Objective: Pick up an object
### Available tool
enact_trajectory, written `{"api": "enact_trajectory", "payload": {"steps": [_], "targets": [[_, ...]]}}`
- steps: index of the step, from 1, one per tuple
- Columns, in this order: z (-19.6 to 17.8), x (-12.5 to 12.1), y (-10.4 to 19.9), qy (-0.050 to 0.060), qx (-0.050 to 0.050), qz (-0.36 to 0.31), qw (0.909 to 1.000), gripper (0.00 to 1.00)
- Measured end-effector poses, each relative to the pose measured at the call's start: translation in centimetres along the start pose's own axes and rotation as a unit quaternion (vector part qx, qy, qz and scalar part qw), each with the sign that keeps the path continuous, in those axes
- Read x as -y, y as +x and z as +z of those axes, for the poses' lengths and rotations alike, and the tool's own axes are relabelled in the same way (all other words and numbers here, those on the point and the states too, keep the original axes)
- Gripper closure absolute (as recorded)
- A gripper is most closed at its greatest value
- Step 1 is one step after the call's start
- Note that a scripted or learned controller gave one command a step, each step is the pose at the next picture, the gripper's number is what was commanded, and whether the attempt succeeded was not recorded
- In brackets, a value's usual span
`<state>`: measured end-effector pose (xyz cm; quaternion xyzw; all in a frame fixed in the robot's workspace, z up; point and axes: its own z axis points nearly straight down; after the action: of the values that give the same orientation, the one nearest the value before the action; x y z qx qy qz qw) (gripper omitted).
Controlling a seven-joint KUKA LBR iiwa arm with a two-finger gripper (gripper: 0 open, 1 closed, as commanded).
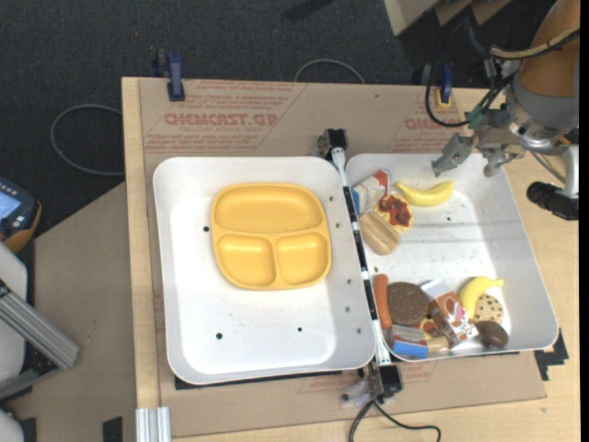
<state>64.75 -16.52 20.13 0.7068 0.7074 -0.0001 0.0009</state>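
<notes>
My gripper hangs over the far edge of the right bin, its two grey fingers spread apart with nothing between them. Just in front of it and to its left lies a yellow banana. Left of the banana sit a small white carton, a red-topped piece and a tan bread-like piece. At the bin's near end is a cluster: an orange sausage, a round brown patty, a small printed box, a yellow fruit, a speckled cookie and a blue piece.
The left bin holds a yellow three-compartment tray. A black hinge strip runs between the bins. Blue clamps grip the board's far edge. Bare bin floor lies to the right of the banana.
</notes>
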Motion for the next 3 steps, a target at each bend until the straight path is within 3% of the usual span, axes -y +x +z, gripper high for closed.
{"api": "enact_trajectory", "payload": {"steps": [1, 2, 3], "targets": [[9.1, 5.6, 4.1, 0.007, -0.003, 0.0, 1.0, 0.0], [11.8, 0.4, 6.1, -0.001, 0.0, -0.001, 1.0, 0.0], [10.5, 0.4, 6.0, -0.002, 0.0, -0.001, 1.0, 1.0]]}}
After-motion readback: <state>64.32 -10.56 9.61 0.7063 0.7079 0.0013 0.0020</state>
